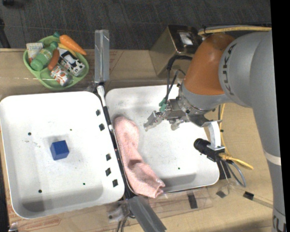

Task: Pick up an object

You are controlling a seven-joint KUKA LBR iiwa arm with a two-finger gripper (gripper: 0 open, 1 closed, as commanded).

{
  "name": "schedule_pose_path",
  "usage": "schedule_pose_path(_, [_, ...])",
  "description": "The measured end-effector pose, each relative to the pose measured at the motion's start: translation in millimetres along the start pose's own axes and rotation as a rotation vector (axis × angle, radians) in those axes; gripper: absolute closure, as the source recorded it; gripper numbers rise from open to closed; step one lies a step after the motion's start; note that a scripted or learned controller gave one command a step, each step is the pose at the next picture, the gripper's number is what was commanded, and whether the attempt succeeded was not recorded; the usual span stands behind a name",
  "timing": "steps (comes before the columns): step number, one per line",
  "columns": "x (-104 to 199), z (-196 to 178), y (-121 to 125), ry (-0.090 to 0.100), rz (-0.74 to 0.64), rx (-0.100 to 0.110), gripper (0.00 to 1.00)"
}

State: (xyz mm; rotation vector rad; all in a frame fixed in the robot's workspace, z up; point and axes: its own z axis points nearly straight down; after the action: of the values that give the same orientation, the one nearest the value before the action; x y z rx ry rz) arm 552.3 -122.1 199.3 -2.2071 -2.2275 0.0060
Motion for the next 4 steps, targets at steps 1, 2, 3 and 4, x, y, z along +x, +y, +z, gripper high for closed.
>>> schedule_pose_path(1, [23.9,77.0,8.5,-0.001,-0.138,0.000,0.00])
schedule_pose_path(2, [26.7,34.1,38.5,-0.002,-0.064,-0.002,0.00])
schedule_pose_path(3, [17.9,98.4,63.2,-0.001,-0.112,0.000,0.00])
schedule_pose_path(4, [21.7,108.1,5.3,-0.001,-0.172,-0.002,0.00])
